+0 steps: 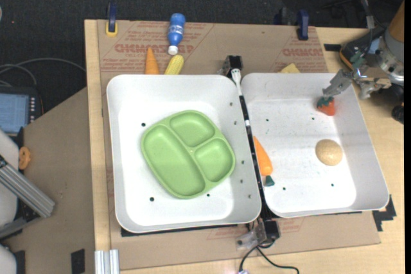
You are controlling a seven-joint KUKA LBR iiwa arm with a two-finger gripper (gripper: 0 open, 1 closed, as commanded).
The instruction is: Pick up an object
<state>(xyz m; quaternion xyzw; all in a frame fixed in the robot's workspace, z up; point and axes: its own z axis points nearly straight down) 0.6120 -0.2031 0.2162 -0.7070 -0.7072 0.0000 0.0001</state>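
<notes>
Camera view: arm enters at 3 o'clock; jaws (329, 98) low over the right bin (359, 196) toward its 1 o'clock corner, right at a small red object (328, 108); cannot tell how far open or whether it is gripped; bread roll (329, 152) near bin centre-right; carrot (262, 158) against the 9 o'clock wall; green divided plate (186, 154) in left bin (122, 138).

Robotics lab: clamped bench (212, 42), cables (38, 67)
</notes>
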